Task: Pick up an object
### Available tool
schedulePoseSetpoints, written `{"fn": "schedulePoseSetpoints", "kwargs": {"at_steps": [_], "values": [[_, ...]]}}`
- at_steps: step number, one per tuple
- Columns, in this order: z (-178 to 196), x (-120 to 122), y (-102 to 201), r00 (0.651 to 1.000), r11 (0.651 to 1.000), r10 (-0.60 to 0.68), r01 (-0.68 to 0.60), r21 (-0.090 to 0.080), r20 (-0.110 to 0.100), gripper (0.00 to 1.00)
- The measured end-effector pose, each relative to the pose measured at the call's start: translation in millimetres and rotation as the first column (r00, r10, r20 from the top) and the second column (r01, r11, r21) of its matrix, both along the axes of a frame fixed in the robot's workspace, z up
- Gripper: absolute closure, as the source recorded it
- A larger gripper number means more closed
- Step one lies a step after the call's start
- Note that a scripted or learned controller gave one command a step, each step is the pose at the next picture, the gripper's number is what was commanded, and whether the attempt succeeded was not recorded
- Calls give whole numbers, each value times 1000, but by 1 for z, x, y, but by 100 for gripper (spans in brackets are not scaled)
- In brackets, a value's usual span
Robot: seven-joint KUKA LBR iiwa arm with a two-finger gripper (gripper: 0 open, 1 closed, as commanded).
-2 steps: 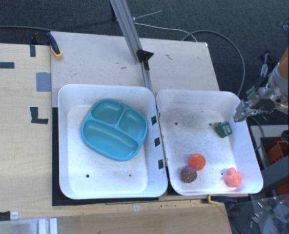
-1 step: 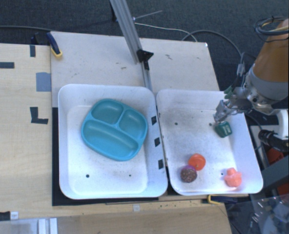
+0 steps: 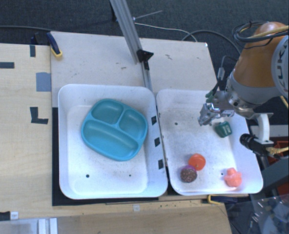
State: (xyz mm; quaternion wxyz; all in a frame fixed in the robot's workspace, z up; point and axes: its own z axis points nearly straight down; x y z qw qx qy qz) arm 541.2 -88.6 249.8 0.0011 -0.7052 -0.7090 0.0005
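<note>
**Gripper poised over the right bin, nothing visibly in hand**

Your nearest candidate is the small green object (image 3: 223,129), lying in the right bin (image 3: 176,145) near its far right side, just beside the gripper (image 3: 206,118). It looks dark green, blocky and slightly tilted; its exact shape is too small to make out. Toward the bench's near edge the same bin carries an orange ball (image 3: 197,162), a dark speckled ball (image 3: 188,174) touching or almost touching it, and a pink object (image 3: 232,178) in the near right corner. You cannot tell whether the fingers are apart or together, and nothing shows between them. The left bin (image 3: 69,145) holds a blue divided plate (image 3: 114,129), probably too broad to grasp easily.
</note>
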Motion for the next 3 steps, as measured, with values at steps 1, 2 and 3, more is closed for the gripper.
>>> {"fn": "schedulePoseSetpoints", "kwargs": {"at_steps": [1,2,3], "values": [[-15,-6,50,1000,1000,1,-1,0,-1,100],[-15,-10,113,1000,1000,3,-3,1,-1,100],[-12,-10,160,1000,1000,2,-2,0,0,100]]}}
